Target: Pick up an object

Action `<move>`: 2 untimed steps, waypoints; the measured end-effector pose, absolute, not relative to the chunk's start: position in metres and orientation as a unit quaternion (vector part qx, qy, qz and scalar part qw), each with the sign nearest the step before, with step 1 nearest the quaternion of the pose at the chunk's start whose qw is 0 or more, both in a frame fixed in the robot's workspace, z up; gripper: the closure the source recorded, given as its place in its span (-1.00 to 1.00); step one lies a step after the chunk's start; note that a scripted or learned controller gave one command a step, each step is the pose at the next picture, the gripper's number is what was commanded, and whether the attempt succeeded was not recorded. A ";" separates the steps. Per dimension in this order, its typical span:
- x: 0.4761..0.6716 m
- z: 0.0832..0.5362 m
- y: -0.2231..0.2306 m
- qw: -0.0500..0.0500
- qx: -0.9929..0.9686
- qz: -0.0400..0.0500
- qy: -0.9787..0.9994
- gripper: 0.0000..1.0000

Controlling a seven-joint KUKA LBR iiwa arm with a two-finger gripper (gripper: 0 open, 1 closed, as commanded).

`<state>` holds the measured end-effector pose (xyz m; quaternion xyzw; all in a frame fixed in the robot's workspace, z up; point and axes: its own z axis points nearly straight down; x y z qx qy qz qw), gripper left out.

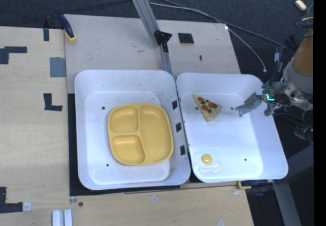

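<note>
Jaws [259,104] are hanging over the right-hand bin [265,138], near its right wall, w/ the arm [300,75] coming in from beyond that wall. One grey finger [248,104] is sticking out toward the bin's middle, the other is sitting back by the wall, so they're looking spread apart, w/ nothing between them and nothing touching.

Nearest thing to grab, going by the task, is the pizza slice [207,107]. It's lying flat on the bin floor, to the jaws' left and about level w/ them, clear gap between. Its long axis is running on a slant, crust end toward the bin's near side, tip toward the far-left corner.

Fried egg [206,160] is sitting in the same bin, near-left corner, well apart from the jaws. Yellow divided plate [140,133] is lying in the left bin [86,118], farther off again.

My guess: jaws need to be shifting left across the bin, then dropping onto the slice.
</note>
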<state>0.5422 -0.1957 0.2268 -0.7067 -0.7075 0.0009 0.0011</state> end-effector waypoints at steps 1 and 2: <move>0.542 0.227 -0.196 0.001 -0.707 0.001 -0.708 -1.00; 0.544 0.163 -0.196 0.003 -0.707 0.002 -0.707 -1.00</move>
